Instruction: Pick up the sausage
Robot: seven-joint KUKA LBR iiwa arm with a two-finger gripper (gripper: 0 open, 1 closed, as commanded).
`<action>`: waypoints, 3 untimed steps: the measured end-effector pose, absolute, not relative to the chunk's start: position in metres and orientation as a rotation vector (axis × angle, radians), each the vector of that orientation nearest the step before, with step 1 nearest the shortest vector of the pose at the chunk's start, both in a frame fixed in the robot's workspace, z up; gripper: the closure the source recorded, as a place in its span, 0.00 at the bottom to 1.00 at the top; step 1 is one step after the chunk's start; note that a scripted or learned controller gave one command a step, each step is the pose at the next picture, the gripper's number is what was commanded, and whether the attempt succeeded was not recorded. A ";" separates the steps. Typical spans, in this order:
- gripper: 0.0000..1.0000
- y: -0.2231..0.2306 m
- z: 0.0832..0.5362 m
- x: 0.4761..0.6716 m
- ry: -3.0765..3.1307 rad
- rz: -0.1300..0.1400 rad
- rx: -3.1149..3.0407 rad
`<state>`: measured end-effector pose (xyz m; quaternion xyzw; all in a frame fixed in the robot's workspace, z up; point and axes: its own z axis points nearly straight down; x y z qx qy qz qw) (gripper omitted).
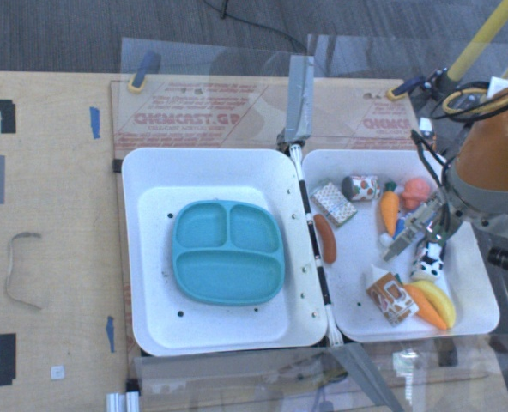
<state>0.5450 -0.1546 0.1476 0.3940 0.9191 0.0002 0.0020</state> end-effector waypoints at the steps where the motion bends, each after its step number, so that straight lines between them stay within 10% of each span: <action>1: 0.00 -0.104 0.089 0.539 2.873 0.006 1.231; 2: 0.00 -0.096 0.089 0.596 2.440 0.005 1.964; 3: 0.00 -0.101 0.089 0.528 2.765 0.008 1.467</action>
